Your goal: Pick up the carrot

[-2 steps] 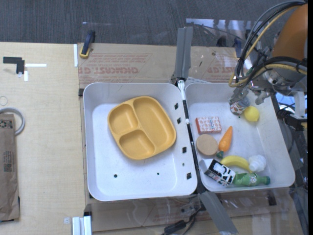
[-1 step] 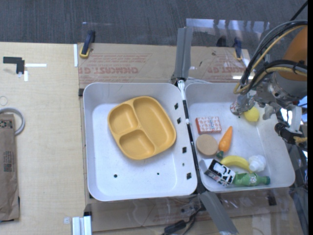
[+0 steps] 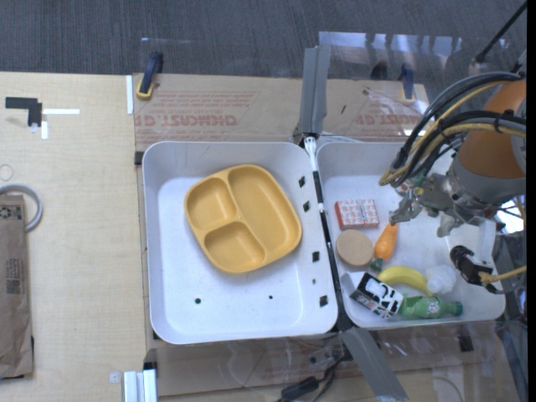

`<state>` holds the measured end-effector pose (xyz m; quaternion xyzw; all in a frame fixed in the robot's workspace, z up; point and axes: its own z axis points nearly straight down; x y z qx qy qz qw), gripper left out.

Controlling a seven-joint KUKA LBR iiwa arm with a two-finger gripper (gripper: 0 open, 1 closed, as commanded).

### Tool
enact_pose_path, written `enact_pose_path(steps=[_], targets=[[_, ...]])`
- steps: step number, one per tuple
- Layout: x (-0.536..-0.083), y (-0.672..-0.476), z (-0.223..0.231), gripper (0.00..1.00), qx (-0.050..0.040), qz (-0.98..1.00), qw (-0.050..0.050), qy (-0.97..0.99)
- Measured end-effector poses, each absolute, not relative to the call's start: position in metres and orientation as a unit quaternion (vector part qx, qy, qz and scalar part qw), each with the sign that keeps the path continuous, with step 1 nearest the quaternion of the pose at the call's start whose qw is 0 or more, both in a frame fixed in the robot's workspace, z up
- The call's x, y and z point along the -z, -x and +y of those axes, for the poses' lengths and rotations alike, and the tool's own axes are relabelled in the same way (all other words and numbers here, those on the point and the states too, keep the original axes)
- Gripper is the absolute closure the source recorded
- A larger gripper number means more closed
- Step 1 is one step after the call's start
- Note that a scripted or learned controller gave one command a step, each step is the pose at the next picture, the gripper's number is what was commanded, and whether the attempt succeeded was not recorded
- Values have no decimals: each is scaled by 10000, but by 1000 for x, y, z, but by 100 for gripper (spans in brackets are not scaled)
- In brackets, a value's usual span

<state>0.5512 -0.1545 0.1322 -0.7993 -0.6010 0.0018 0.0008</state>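
Camera view: one carrot [image 3: 385, 242], one banana [image 3: 404, 278], one plate [image 3: 242, 217].

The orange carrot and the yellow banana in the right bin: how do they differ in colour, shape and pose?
The orange carrot is orange, while the yellow banana is yellow. The carrot is short and straight and tapers; the banana is longer and curved. The carrot points up and down in the view, tilted slightly; the banana lies more across it, below the carrot. Both rest in the right white bin, beside the round tan disc.

One fixed camera above the bench, looking down at a slant, left bin [image 3: 159, 249] and right bin [image 3: 335, 162] both framed
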Motion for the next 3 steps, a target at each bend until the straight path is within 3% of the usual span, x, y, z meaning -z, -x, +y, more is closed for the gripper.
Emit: enact_pose_path(steps=[1, 2, 3], targets=[[-101, -537, -168, 0, 51, -6389, -75, 7692], [-92, -505, -111, 0, -3, -7361, 1, 6768], [-92, -482, -136, 0, -1, -8172, -6, 5763]])
